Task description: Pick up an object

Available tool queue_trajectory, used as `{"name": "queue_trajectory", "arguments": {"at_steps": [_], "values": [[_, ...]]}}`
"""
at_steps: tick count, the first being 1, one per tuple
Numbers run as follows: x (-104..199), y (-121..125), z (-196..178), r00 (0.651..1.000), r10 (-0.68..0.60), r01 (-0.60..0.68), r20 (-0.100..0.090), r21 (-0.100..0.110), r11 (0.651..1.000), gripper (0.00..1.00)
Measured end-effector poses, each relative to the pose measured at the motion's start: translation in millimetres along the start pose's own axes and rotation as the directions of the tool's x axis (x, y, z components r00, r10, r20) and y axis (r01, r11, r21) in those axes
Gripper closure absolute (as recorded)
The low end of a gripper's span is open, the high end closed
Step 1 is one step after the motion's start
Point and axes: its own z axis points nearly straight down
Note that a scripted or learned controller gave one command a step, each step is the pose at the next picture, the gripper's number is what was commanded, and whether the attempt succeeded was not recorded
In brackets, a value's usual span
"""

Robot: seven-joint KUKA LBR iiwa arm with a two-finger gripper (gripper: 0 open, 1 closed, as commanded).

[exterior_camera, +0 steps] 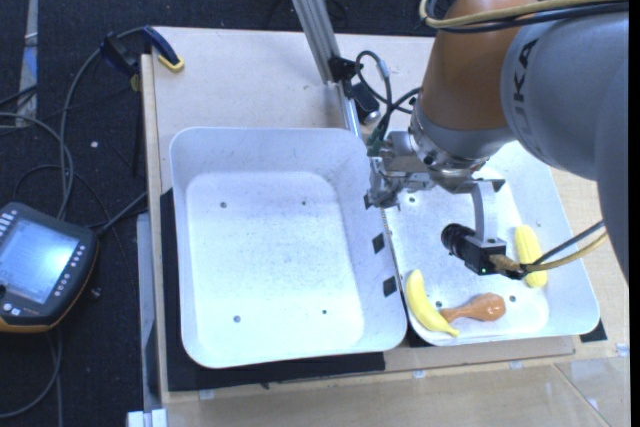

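The right bin (560, 310) holds three things near its front edge. A yellow banana (424, 305) lies at the front left corner. An orange-brown, drumstick-shaped toy (480, 309) lies just right of the banana and touches its tip. A short yellow piece (527, 253) lies further right, towards the middle of the bin. My gripper (384, 192) hangs over the left rim of the right bin, behind the banana and apart from all three things. Nothing shows between its fingers. The grey arm with its orange band covers the back of the right bin.
The left bin (190, 155) sits beside the right one, their rims meeting under my gripper. Two small black tabs (379, 242) sit along that shared rim. A slanted metal rail (310, 10) rises behind the bins. A teach pendant (40, 265) lies off the bench at the left.
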Motion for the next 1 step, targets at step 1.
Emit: {"name": "queue_trajectory", "arguments": {"at_steps": [1], "values": [[41.3,7.5,15.3,1.0,0.001,-0.001,0.001,0.001,1.0,1.0]]}}
